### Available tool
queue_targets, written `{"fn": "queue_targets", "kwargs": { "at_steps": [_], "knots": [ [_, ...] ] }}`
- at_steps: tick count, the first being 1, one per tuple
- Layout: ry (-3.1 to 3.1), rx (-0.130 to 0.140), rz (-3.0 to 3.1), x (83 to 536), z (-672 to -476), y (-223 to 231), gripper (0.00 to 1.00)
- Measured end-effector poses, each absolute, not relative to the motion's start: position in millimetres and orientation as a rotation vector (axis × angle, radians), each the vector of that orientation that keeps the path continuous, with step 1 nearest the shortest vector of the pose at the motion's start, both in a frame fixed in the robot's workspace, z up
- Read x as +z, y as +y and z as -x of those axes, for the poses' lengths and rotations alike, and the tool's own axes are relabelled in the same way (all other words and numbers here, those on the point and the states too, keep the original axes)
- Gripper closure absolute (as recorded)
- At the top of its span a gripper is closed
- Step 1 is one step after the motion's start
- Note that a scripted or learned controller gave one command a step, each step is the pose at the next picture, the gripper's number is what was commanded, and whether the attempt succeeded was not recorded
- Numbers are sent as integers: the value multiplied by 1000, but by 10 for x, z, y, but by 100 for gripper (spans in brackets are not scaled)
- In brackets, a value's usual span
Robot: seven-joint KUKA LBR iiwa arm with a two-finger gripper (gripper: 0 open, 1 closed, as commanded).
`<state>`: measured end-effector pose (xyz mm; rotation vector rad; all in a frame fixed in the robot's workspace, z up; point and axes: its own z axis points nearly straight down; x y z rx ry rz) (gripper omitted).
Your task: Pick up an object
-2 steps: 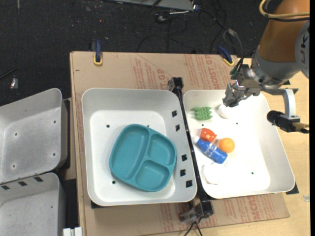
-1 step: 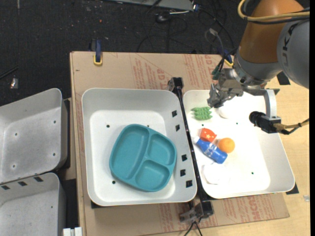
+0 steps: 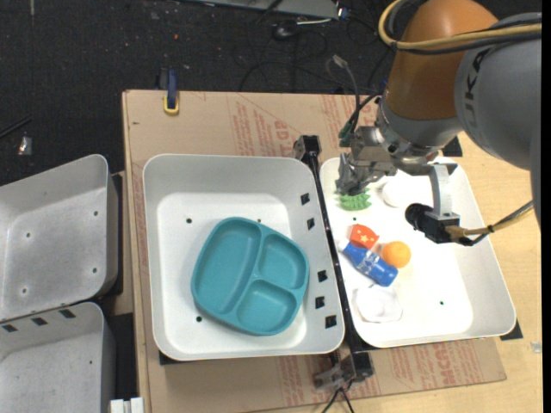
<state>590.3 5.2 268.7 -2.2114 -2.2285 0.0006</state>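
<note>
My gripper hangs low over the far left corner of the right bin, right above a small green object that peeks out below its fingertips. Nearer the bin's middle lie a red-orange piece, a blue bottle-like object and an orange ball. A white object rests just right of the gripper, and a pale clear piece lies toward the front. The arm's orange band rises above the wrist.
The left bin holds a teal divided plate. A black part with a cable hangs over the right bin. Grey lids lie at far left. The wooden bench edge frames both bins.
</note>
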Motion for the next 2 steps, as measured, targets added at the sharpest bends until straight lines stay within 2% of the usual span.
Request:
{"fn": "queue_targets", "kwargs": {
  "at_steps": [2],
  "knots": [
    [-2227, 3, 2212, 2459, -5713, 953, 100]
  ]
}}
